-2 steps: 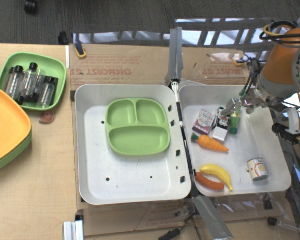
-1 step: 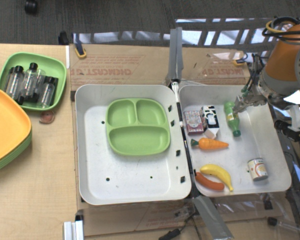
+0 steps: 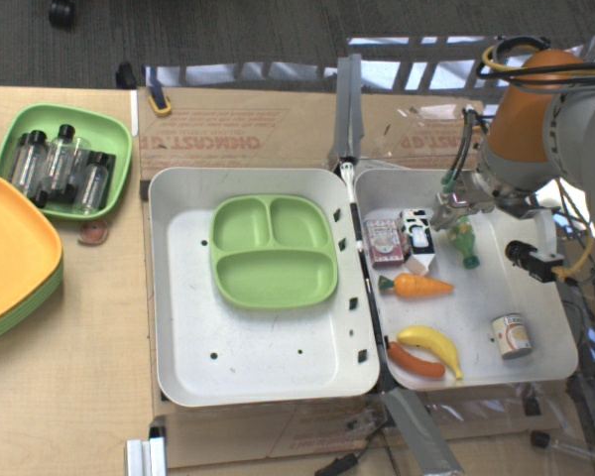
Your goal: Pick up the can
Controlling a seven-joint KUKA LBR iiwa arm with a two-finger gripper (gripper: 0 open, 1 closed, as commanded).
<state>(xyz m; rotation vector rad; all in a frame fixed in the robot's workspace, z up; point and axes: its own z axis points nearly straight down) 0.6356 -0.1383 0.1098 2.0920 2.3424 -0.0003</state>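
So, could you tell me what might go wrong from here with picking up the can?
1. The tool hangs over the green bottle near the right bin's back, far from the can at the front right, so it may close on the wrong item.
2. The can sits close to the bin's front-right wall, which could block a finger.
3. It seems to lie tilted, so it may roll or slip.
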